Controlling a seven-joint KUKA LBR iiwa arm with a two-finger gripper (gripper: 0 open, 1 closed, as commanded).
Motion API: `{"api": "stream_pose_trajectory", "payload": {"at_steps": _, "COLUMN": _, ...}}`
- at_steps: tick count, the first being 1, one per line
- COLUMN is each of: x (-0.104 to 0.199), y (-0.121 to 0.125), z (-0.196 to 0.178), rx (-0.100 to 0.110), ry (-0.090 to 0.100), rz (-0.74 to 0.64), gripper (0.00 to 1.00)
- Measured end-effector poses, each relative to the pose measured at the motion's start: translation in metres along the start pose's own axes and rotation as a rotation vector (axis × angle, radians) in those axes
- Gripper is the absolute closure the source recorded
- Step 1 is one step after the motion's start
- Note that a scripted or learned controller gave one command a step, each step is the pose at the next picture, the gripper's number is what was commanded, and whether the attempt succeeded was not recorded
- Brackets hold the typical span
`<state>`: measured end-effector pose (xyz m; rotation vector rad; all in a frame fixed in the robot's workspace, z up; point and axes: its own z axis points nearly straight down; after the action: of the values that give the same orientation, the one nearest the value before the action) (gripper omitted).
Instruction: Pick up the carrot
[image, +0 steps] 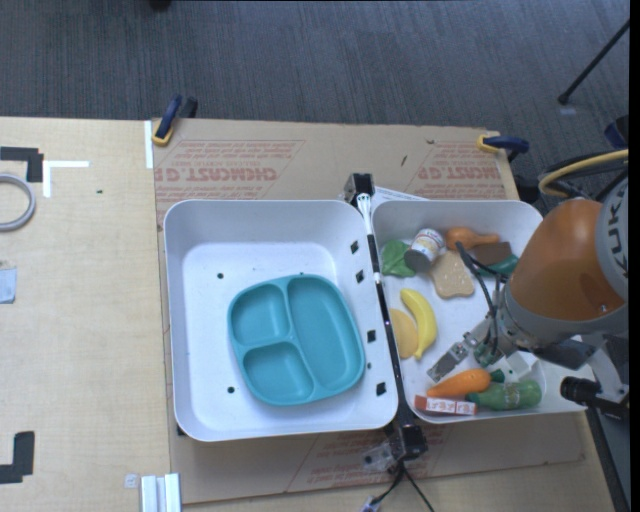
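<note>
Cables and a black clip (398, 450) sit at the bottom edge of the bench, below the seam between the two bins. Gripper (468, 355) is low in the right bin (528, 212), fingers (450, 360) angled down-left toward the carrot; can't tell from this angle whether the jaws are spread or closed, and nothing is visibly between them. Carrot (460, 383) lies flat just under and left of the fingertips, orange, pointing left, near the bin's front wall; touching or just apart, can't resolve. Right beside it: a green item (512, 396) to its right and a red-and-white packet (446, 405) just in front, along the front wall. Banana (422, 320) and a pale yellow slice (404, 332) sit left of the gripper, near the divider. Further back: a tan bread-like slice (455, 278), a small jar (426, 245) tipped on its side, a green leafy piece (396, 258), and an orange-brown item (474, 239) at the back wall. Orange wrist band (568, 262) and grey arm cover the bin's right side. Left bin (186, 300) holds a teal three-compartment plate (296, 338), roughly centred, well apart from the carrot. Both bins sit on a cardboard sheet (230, 162) clamped at the back corners
</note>
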<state>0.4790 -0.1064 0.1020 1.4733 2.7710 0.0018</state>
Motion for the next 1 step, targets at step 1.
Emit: {"api": "stream_pose_trajectory", "payload": {"at_steps": 1, "x": -0.001, "y": 0.001, "z": -0.0096, "rx": -0.002, "ry": -0.002, "rz": 0.003, "gripper": 1.0}}
